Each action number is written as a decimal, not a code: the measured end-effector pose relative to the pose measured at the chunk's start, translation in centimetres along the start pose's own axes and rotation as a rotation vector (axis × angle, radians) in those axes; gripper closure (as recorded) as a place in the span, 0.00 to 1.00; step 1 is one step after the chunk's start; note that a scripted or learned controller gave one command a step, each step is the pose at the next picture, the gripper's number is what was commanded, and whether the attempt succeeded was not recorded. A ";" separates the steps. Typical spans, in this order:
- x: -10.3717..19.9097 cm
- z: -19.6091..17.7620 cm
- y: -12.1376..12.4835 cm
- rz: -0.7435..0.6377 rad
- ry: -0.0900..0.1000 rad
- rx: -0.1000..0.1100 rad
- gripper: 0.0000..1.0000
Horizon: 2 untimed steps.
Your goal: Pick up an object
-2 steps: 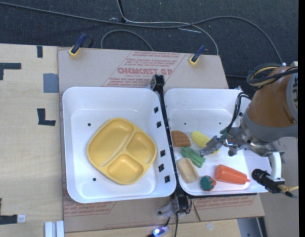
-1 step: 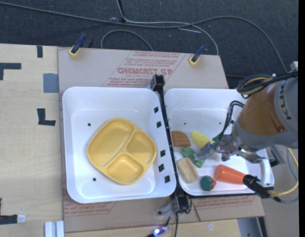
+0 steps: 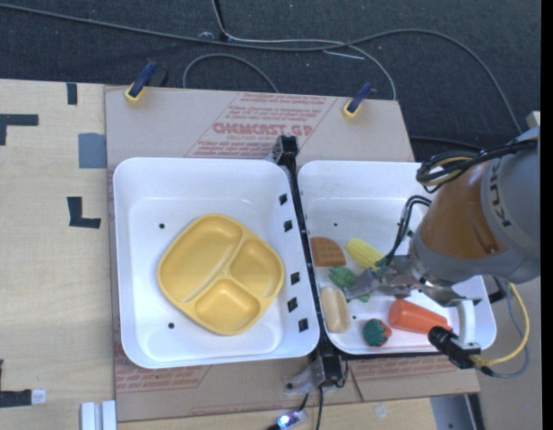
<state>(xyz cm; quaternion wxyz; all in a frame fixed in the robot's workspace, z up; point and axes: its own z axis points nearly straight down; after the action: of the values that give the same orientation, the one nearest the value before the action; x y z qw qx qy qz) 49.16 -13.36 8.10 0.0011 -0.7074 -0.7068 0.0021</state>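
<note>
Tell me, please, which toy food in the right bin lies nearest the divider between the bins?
The tan bread roll, lying by the divider; the corn and carrot lie farther right.

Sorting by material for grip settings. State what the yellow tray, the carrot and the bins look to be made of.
Yellow tray: seemingly moulded plastic, semi-matte; uniform colour, rounded moulded compartments.
Carrot: probably toy plastic, smooth; flat, even orange with soft sheen. Rubber or foam can't be ruled out.
Bins: likely thin formed plastic, glossy white; rounded corners and light glare on the walls.
</note>
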 end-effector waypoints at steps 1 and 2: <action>0.1 -0.9 0.1 -0.002 0.003 0.001 1.00; -0.2 -6.6 0.9 -0.002 0.001 -0.003 1.00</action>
<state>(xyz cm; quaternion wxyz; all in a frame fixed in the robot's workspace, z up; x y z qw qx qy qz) 50.09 -13.56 14.66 0.0004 -0.7065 -0.7077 0.0005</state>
